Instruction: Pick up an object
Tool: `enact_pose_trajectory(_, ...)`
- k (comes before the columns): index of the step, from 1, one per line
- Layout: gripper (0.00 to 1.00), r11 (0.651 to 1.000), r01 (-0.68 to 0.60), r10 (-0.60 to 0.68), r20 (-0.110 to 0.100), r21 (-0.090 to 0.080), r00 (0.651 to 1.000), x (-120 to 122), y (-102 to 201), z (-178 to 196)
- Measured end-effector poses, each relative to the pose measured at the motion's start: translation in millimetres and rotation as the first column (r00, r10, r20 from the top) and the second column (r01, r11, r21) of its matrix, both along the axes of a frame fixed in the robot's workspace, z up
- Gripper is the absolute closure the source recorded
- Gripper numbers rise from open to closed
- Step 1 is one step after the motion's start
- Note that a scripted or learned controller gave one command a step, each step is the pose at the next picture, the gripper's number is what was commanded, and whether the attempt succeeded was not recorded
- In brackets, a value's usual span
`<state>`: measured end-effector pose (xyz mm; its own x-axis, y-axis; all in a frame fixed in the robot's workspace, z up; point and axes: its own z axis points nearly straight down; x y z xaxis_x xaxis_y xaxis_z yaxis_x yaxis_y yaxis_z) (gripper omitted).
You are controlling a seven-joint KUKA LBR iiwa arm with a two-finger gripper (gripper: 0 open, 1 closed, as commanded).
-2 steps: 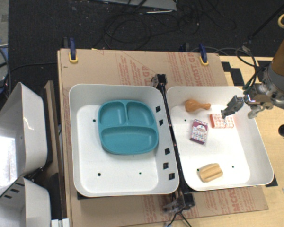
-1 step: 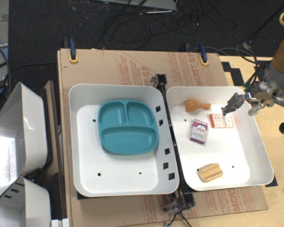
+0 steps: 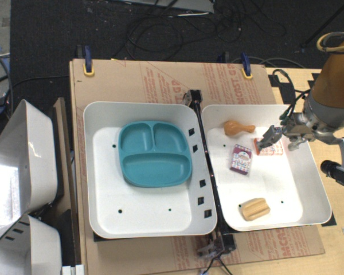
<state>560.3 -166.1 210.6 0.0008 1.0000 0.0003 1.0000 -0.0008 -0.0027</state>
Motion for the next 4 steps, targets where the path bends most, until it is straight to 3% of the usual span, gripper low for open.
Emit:
enact_pose_trajectory(2,0.00,1.000,0.001,-0.001,0.002,0.000,1.000,9.0,-0.1,-110.7)
enact_pose_trajectory(3,1.00,1.000,0.000,0.000,0.008,-0.001,1.000,10.8,0.0,-96.8)
enact_pose_trajectory(4,1.00,1.000,-0.003,0.003,0.008,-0.002,1.000,6.9,5.7,-36.5)
